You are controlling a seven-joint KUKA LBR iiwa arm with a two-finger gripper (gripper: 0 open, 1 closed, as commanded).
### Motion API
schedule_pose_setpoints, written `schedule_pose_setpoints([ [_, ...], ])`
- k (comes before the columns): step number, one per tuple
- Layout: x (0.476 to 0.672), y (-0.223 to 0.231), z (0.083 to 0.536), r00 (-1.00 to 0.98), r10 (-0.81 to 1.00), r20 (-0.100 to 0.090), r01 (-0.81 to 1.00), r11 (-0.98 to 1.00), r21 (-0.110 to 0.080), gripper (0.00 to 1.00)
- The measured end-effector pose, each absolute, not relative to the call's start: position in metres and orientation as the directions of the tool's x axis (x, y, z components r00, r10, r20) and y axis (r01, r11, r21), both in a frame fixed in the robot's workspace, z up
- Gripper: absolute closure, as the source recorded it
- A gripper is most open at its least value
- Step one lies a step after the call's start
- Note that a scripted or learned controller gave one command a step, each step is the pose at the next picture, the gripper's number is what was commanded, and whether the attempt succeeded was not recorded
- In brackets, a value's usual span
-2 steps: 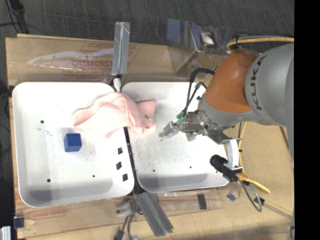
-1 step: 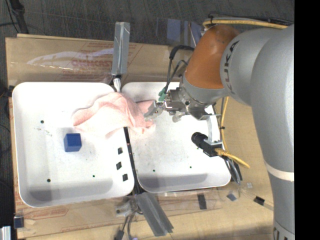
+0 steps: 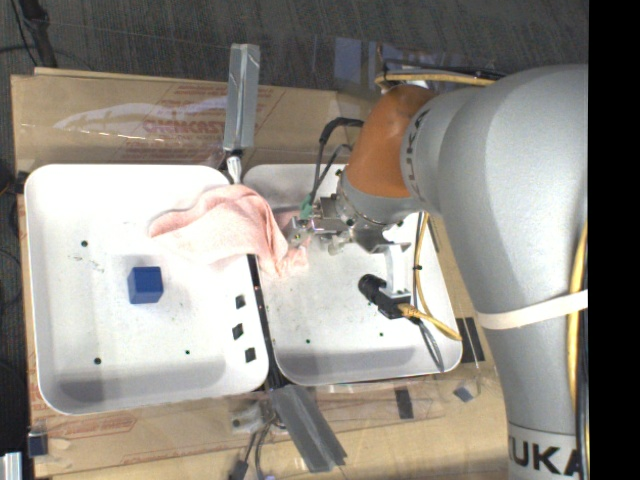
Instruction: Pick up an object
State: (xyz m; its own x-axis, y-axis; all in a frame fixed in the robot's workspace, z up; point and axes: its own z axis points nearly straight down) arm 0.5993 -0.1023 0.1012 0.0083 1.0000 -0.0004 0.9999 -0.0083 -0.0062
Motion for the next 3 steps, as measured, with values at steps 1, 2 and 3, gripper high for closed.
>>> schedule_pose_setpoints([
  [1,0.614,-0.093,0.093,-0.064,0.998,-0.002,0.998,0.064,0.000,0.00],
  [2,0.614,-0.091,0.103,-0.070,0.998,-0.001,0.998,0.070,-0.001,1.00],
  [3,0.611,-0.061,0.192,-0.234,0.972,0.000,0.972,0.234,-0.002,1.00],
])
